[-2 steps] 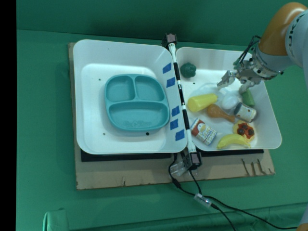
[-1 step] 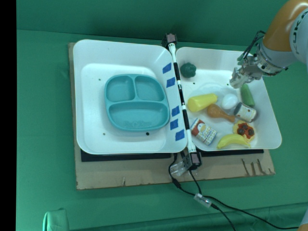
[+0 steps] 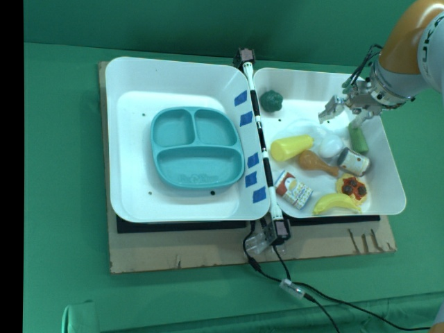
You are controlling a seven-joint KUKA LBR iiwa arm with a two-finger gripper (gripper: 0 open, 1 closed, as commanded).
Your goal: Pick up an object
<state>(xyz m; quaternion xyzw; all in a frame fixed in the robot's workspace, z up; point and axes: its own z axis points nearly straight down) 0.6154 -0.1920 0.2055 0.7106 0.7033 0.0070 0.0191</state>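
My gripper (image 3: 341, 116) hangs over the back right of the right bin (image 3: 388, 200), fingers spread open with nothing between them. Its right finger (image 3: 356, 121) ends just above a small green pickle-like piece (image 3: 359, 141). A white rounded object (image 3: 330, 145) lies below the gripper. Around these lie a yellow cylinder (image 3: 291, 147), an orange-brown drumstick shape (image 3: 317, 162), a small can (image 3: 354, 161), a pizza slice (image 3: 352, 187), a banana (image 3: 336, 203), a red and white carton (image 3: 293, 190) and a dark green lump (image 3: 270, 101).
The left bin (image 3: 132, 186) holds a teal divided plate (image 3: 198, 148). A divider rail with blue tape marks (image 3: 258, 144) separates the bins. Cables (image 3: 298, 293) trail off the front of the cardboard base.
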